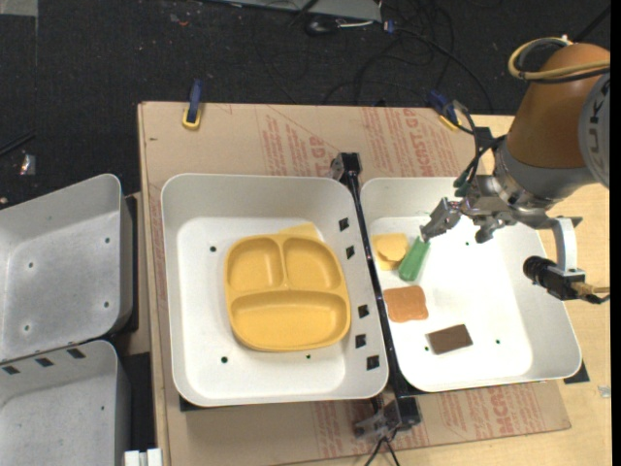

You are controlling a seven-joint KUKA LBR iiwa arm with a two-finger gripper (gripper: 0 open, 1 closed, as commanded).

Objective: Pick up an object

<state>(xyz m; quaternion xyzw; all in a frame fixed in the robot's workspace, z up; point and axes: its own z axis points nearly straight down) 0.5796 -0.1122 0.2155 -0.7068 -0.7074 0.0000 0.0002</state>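
The gripper (456,216) hangs over the right bin (543,357), near its back edge. Its 2 dark fingers look spread apart, and nothing sits between them. Just below the left finger lies a green piece (414,258), tilted, with its top end close to that finger. It may be touching, but that is hard to see.

Touching the green piece on the left is a round yellow piece (391,249). Below them is an orange square piece (407,304), and further down a flat brown piece (449,339). The left bin (194,260) holds a yellow tray (287,292) with 3 parts.

Things could go wrong here. The green piece is slanted, so the fingers might push it sideways and miss it. The yellow piece is so close that the fingers might bump it or pinch both. The wall between the bins is also near, so a finger could hit it.
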